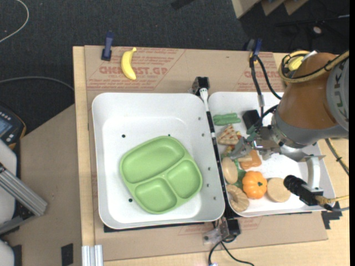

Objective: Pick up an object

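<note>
Red print on the cardboard sheet (166, 65) under both bins, only partly legible: something like "CHE...ST. G.P" beside the yellow banana (129, 63) (rest hidden by the bins). White letters on the arm (310, 93), perhaps "UK", cut off at the frame edge. Landmark: the small orange pumpkin (254, 184) in the right bin (327, 176). Gripper (248, 143) low over the clutter just above the pumpkin, near an orange-tan piece (250, 159) and a sandwich-like wedge (228, 134); finger state impossible to tell. Round tan disc (278, 189) just right of the pumpkin. Green divided tray (161, 174) well left, in the left bin (111, 115)
</note>
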Motion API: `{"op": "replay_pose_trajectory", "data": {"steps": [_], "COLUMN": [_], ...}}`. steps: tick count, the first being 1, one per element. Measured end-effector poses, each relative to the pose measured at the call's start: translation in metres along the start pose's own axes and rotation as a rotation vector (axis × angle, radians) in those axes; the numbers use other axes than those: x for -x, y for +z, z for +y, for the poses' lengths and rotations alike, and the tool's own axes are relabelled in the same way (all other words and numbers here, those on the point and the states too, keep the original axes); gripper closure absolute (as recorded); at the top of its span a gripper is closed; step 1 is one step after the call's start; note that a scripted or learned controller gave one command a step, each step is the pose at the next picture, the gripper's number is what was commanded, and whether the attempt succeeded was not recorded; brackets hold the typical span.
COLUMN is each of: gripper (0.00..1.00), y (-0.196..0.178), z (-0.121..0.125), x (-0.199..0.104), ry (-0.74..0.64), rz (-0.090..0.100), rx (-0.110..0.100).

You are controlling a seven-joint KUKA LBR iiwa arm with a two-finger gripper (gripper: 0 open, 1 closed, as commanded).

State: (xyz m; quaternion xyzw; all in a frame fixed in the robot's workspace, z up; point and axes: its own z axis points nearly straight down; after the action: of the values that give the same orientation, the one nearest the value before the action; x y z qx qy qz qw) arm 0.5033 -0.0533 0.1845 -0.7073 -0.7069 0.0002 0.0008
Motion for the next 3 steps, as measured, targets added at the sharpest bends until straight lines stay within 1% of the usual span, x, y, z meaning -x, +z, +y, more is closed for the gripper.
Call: {"op": "replay_pose_trajectory", "data": {"steps": [3], "gripper": [0.0], "y": [0.0], "z": [0.0], "x": [0.0], "ry": [0.0], "rz": [0.0], "rx": [0.0]}}
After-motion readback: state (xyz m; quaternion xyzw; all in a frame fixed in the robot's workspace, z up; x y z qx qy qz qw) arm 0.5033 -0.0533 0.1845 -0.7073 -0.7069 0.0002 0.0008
